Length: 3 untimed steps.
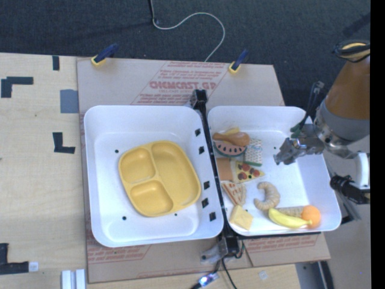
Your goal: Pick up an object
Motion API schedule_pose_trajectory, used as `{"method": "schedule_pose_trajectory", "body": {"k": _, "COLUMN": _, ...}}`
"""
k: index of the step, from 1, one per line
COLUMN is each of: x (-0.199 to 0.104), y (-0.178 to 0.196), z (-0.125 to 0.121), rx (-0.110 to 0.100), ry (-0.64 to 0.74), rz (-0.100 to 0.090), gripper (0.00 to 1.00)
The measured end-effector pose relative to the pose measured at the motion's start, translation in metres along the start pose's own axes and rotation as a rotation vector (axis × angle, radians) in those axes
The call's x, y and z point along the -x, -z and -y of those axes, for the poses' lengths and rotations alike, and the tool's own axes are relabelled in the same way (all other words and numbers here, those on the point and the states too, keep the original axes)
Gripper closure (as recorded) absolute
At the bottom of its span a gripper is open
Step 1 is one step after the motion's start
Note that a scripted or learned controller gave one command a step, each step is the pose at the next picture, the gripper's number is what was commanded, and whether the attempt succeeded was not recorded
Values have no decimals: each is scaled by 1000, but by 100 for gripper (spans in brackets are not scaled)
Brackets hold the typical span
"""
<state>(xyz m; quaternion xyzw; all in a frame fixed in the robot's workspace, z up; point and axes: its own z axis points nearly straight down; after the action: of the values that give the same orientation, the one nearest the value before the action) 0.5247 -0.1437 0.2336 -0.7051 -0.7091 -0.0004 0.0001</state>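
Camera view: cardboard sheet (180, 83) print reads mirrored, letters unclear

A yellow tray (159, 178) (three compartments) lies in the left bin (102, 138), on cardboard (180, 84) held by two clamps (104, 54), a white cable (191, 21) behind.

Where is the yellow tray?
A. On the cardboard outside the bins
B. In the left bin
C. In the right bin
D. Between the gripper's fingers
B: the yellow tray lies flat in the left bin, apart from the toy food in the right bin.
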Motion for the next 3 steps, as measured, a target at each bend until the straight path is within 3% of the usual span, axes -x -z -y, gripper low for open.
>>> {"method": "schedule_pose_trajectory", "body": {"k": 1, "x": -38, "y": -14, "z": -35, "rx": -2, "ry": 0, "rz": 0, "gripper": 100}}
{"method": "schedule_pose_trajectory", "body": {"k": 3, "x": -109, "y": 0, "z": -97, "rx": 0, "ry": -1, "rz": 0, "gripper": 100}}
